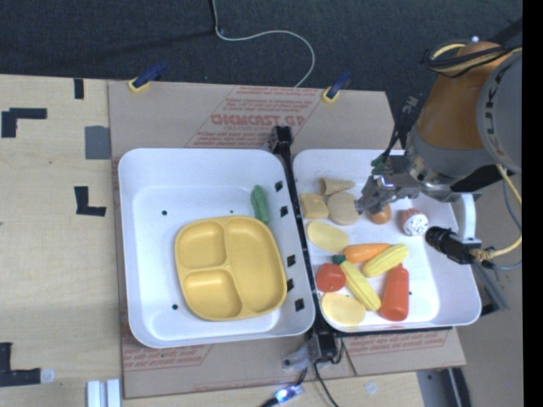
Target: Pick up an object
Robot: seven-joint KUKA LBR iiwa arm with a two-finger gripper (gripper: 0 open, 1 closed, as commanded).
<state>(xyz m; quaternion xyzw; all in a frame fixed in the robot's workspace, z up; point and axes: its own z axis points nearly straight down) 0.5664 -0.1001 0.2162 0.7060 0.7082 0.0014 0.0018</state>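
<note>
Far to the gripper's left, the left bin held a yellow tray, with a green pod lying just beyond the tray's far edge. Nearer, in the right bin, tan pieces lay just left of the gripper, and below it lay a carrot, two corn cobs, a tomato and a red cylinder. The gripper hung low over the bin's upper middle, beside a small orange ball; I could not tell its opening or whether it held anything. A white ball lay to its right.
</note>
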